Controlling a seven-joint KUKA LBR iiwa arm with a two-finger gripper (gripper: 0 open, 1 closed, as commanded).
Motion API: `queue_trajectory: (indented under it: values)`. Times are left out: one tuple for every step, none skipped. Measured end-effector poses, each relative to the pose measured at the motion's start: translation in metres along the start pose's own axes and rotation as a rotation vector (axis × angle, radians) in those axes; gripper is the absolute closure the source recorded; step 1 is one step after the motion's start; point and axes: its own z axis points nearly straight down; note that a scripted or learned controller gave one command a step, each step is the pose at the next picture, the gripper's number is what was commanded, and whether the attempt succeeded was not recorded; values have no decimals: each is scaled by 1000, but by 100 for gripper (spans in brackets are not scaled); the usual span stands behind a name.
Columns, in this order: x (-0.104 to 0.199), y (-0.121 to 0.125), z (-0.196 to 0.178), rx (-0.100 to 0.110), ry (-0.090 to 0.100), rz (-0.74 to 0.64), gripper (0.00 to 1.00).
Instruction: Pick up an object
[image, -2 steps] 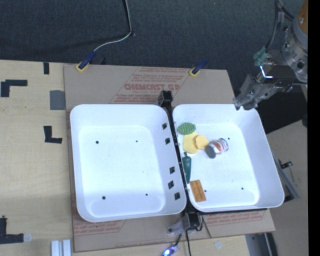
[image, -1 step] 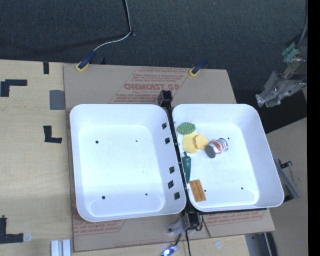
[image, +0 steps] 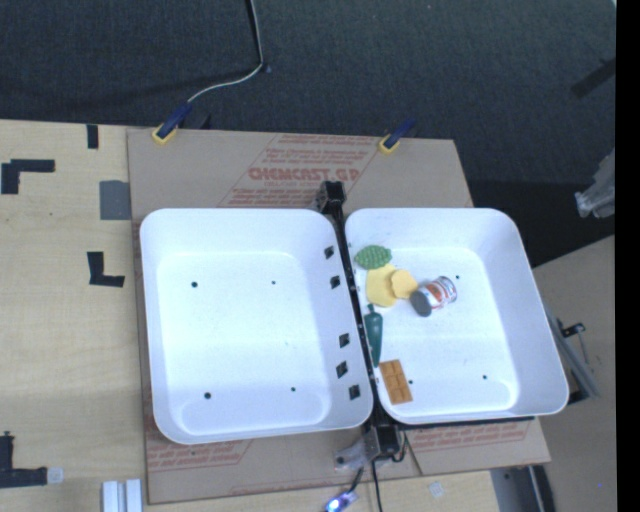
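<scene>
- I see toys bunched by right bin (image: 520, 300) inner wall: green piece (image: 373, 257), yellow piece (image: 388, 287), can (image: 435, 294), orange block (image: 396, 381).
- Rest of bin floor open.

White bins (image: 240, 240); yellow toy (image: 388, 287); perhaps red-labelled can (image: 435, 294).

Light wooden bench top (image: 60, 330) seen, with black angular marks and a grey square patch (image: 115, 198) on its left part. A brown cardboard sheet with red print (image: 295, 172) is laid flat on the bench, held at its far edge by two yellow-and-blue clamps (image: 172, 122). Two shallow white plastic bins rest directly on the sheet, side by side, inner rims touching: left bin (image: 160, 300), right bin (image: 520, 300). Black clips (image: 330, 195) are noted along the seam between them.
</scene>
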Motion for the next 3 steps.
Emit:
queue_trajectory:
  values:
    - [-69,1,0,0,0,-1,100]
    - [-65,1,0,0,1,-7,0]
    - [-1,6,48,5,5,-14,0]
